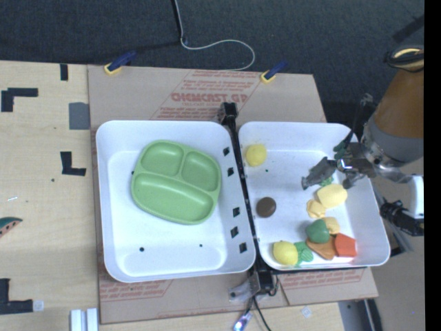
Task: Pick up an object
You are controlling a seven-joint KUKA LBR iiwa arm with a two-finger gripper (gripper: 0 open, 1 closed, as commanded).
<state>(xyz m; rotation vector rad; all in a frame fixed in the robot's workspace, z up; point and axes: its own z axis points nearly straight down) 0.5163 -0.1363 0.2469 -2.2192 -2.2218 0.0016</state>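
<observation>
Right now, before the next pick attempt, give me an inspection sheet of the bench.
Surface: cardboard sheet under two white bins.
Job's things: right bin holds a yellow ball, brown disc, yellow lemon and a toy food pile.
Clutter: green divided plate in the left bin.
Grippers: gripper open, above the right bin, holding nothing.
Cables: white cable behind the bench.
Surroundings: dark carpet.

At the frame's centre left we see a green divided plate (176,181) lying in the left white bin (114,254). Under both bins lies a sheet of printed cardboard (200,95), held by two blue-and-yellow clamps (120,62) at its upper edge. A thin white cable (207,45) loops across the dark carpet (83,16) above.
</observation>
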